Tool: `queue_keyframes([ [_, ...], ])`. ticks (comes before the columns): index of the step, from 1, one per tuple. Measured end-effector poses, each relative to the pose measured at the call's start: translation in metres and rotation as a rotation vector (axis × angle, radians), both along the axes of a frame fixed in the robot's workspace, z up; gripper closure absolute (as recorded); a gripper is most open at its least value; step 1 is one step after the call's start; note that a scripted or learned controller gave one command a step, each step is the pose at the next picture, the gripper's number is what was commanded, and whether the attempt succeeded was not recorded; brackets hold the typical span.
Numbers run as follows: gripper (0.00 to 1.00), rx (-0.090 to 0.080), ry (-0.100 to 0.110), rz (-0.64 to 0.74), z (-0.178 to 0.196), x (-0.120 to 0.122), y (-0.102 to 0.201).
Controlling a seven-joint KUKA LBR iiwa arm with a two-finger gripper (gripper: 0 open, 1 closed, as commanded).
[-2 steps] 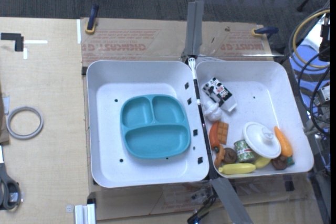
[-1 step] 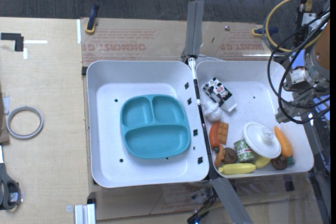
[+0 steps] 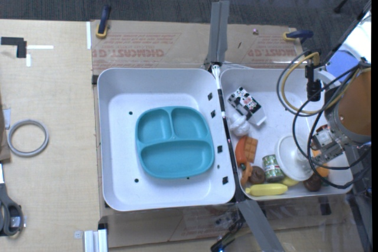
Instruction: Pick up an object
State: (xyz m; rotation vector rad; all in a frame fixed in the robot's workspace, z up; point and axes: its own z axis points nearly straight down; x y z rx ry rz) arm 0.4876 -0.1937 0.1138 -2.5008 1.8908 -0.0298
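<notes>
Where the arm [image 3: 354, 106] comes in from the right, its orange band sits over the right bin's [image 3: 269, 82] far right side, wrapped in black and yellow cables. Gripper hidden under the wrist and cabling; cannot tell its state. Nothing seen held.

Right bin, contents crowded toward the near edge:
- black-and-white patterned box [image 3: 245, 104], upper left part of the bin, lying tilted
- white crumpled item [image 3: 238, 123] just below the box, against the divider
- orange waffle-like block [image 3: 247, 148] below that
- small brown piece [image 3: 256, 174] near the front
- green can [image 3: 271, 166] just right of the brown piece
- white bowl [image 3: 292, 157] tilted, just right of the can, partly under the cables
- yellow banana [image 3: 267, 189] lying along the front wall
- dark round item [image 3: 313, 183] in the front right corner; too small to identify

Left bin [image 3: 112, 144]: a teal divided plate [image 3: 175, 142] lies flat near the middle, three compartments, nothing in them.

Desk [image 3: 47, 85] left of the bins: a grey tape ring [image 3: 26, 137] lying flat, well apart from the bins. Scissors [image 3: 9, 215] at the lower left edge.
</notes>
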Motion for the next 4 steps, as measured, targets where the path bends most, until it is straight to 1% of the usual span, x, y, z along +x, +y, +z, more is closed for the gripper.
queue_keyframes([
  [1, 1.00, 0.012, 0.017, -0.154, 0.085, 0.008, 0.054],
  [2, 1.00, 0.014, 0.013, 0.036, -0.022, 0.004, -0.006],
  [3, 1.00, 0.009, 0.019, 0.337, 0.124, 0.034, 0.013],
  [4, 1.00, 0.007, 0.022, 0.536, -0.007, -0.010, -0.001],
])
